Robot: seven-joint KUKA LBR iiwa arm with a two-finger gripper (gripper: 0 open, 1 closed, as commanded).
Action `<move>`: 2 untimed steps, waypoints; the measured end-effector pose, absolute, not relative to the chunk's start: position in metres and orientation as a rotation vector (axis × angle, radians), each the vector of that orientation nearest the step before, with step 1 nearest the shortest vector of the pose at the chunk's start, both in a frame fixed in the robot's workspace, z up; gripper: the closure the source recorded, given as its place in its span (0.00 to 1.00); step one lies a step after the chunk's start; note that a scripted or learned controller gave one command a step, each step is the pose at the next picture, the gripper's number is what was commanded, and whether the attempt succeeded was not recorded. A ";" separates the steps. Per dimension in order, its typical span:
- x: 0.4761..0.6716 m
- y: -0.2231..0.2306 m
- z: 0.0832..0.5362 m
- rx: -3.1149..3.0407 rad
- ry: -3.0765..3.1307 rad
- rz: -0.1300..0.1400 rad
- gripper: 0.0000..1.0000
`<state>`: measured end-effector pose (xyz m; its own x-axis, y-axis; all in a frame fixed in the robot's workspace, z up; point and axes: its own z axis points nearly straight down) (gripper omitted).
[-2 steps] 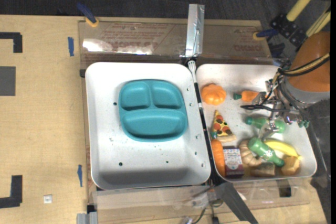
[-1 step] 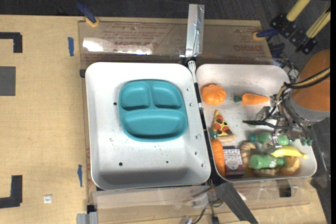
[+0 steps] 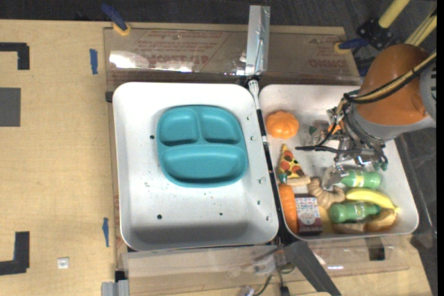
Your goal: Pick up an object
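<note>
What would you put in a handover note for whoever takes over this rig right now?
Gripper: low in the right bin, over the toy pile; nothing visibly between its fingers.
Things: orange pumpkin at the bin's upper left, pizza slice below it, banana and green toys at the lower right. Teal divided plate lies in the left bin.
Done: the arm is down at the pile.
Left: grasp one object and lift it.
</note>
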<state>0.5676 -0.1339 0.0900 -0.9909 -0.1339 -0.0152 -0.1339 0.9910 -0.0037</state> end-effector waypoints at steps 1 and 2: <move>0.624 -0.175 0.187 0.089 3.126 -0.005 0.00; 0.630 -0.203 0.090 0.114 3.125 -0.004 0.00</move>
